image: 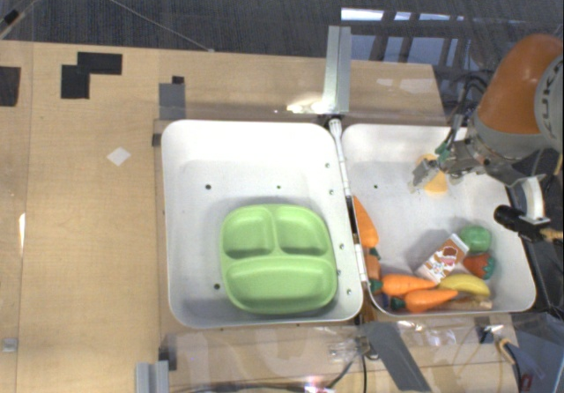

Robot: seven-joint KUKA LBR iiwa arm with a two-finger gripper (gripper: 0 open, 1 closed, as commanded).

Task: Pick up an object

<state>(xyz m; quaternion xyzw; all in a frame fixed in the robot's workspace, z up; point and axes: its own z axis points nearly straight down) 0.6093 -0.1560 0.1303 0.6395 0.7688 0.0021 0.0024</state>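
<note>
While the arm (520, 96) reaches in from the right edge, its orange band sits above the upper right corner of the right bin (388, 162), and the gripper (434, 169) hangs over the upper middle of that bin. Directly at the gripper tips lies a small yellow piece (437, 185); the view does not resolve whether it sits between the gripper's tips or merely under them, and whether the gripper is released or clenched cannot be determined from this angle.

The remaining items cluster in the lower part of the right bin, well apart from the gripper. An orange carrot (364, 224) lies along the left wall beside the divider. Near the front wall, a second carrot (407, 283) and a third carrot (432, 299) lie close together. A yellow banana (467, 285) rests just beside them on the right. A small carton with red and white print (443, 259) lies tilted above the banana. A green round item (476, 238) sits near the right wall, with a red-orange item (478, 265) just below it.

The left bin (194, 162) holds a green compartment plate (278, 257), positioned toward its front half. Both bins rest side by side on the wooden bench (79, 206).
</note>
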